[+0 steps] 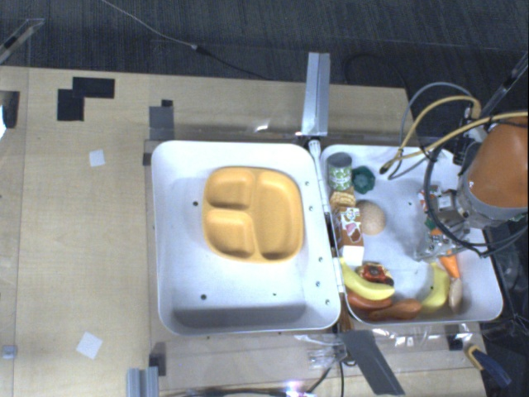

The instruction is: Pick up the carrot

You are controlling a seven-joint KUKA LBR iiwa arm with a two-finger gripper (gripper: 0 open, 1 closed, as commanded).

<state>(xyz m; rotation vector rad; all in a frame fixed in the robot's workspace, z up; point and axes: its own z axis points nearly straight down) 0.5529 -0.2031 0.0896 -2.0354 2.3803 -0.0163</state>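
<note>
The carrot (pixel 449 265) is a small orange piece lying near the right wall of the right bin (pixel 405 190), just above a yellow banana (pixel 439 287). My gripper (pixel 436 243) hangs under the grey wrist and its orange band (pixel 499 169). It sits directly over the carrot's upper left end, very close to it or touching. The wrist and cables hide the gripper's tips, and I see nothing clearly held.
The right bin also holds a green can (pixel 340 172), a dark green item (pixel 363 178), a beige egg-like ball (pixel 373 218), small packets (pixel 350 219), a second banana (pixel 367 284) and a sausage (pixel 390 309). The left bin (pixel 178 222) holds a yellow divided plate (pixel 252 212).
</note>
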